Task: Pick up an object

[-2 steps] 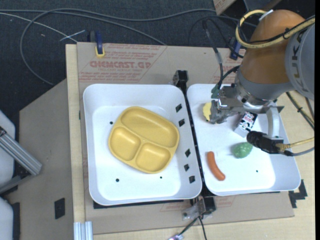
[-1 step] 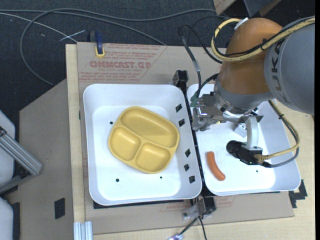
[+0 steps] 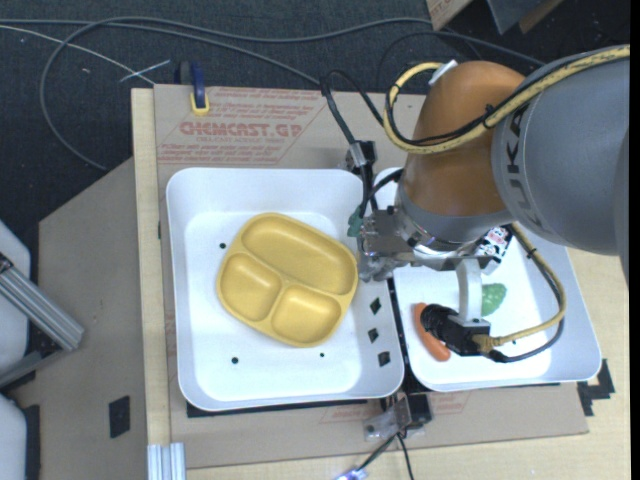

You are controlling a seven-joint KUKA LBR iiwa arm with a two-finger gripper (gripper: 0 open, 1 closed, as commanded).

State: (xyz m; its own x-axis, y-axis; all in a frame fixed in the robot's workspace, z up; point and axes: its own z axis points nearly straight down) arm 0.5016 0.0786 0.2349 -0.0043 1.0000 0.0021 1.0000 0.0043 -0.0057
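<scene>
A yellow three-compartment plate lies flat in the left bin. My gripper hangs under the orange wrist, over the divide between the two bins, just off the plate's right rim. In the right bin an orange carrot-like piece lies near the front left. A small green piece sits mid-bin. A white, red and black item peeks out from under the arm. I see nothing held in the gripper.
The big grey arm covers most of the right bin's back half. A cardboard sheet with red lettering lies behind the left bin. Cables run across the dark floor at the back.
</scene>
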